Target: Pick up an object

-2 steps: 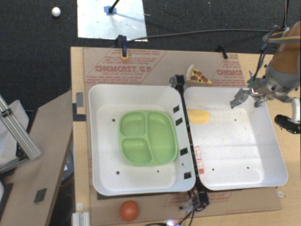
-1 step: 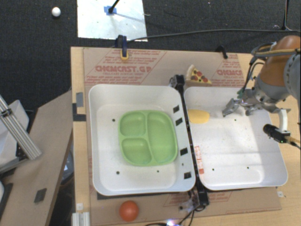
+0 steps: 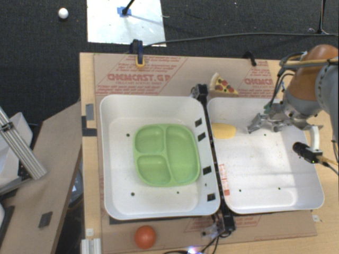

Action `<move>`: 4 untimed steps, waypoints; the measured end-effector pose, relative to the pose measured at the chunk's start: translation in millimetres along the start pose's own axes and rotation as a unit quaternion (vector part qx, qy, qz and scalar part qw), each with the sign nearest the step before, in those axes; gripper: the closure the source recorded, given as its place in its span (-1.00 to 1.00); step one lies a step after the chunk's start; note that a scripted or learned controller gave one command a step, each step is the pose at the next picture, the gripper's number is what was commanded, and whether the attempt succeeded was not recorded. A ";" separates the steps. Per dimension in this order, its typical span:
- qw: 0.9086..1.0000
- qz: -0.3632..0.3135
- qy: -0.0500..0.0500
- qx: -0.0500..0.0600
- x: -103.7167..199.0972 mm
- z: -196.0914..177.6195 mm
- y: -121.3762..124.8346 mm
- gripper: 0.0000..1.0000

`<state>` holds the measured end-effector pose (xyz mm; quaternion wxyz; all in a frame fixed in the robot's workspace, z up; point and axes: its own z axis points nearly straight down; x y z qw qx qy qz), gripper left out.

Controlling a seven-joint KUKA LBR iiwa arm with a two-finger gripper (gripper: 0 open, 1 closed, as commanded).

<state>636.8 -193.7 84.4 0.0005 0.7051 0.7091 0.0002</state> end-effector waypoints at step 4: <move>1.000 0.000 -0.001 -0.004 -2.0 -170.0 -6.6 1.00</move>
